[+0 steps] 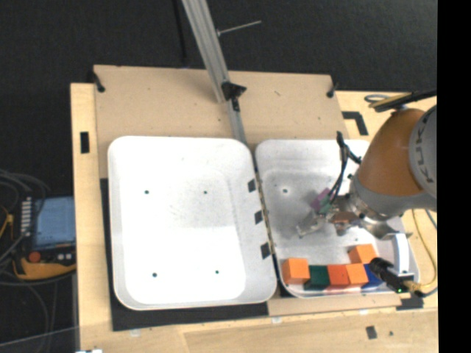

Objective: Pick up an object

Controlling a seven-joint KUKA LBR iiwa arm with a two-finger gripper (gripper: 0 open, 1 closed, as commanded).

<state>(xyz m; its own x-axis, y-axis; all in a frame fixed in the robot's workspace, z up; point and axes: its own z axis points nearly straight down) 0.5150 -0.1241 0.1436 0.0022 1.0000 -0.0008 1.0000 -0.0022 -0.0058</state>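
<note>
My gripper (322,220) hangs over the middle of the right bin (294,166), below the orange band of the arm. Its fingers (306,227) stand apart with nothing between them, pointing left and down toward the bin floor. Along the bin's near edge lies a row of blocks: an orange block (297,269), a dark green block (319,276), two more orange blocks (347,274), and a blue block (375,273) partly under the arm. Another orange block (361,254) lies just behind them.
The left bin (184,219) sits beside the right one, with small clips along the shared edge. A slanted metal pole (213,57) rises from behind the bins. Cables and a blue box (55,223) lie off the bench's left side.
</note>
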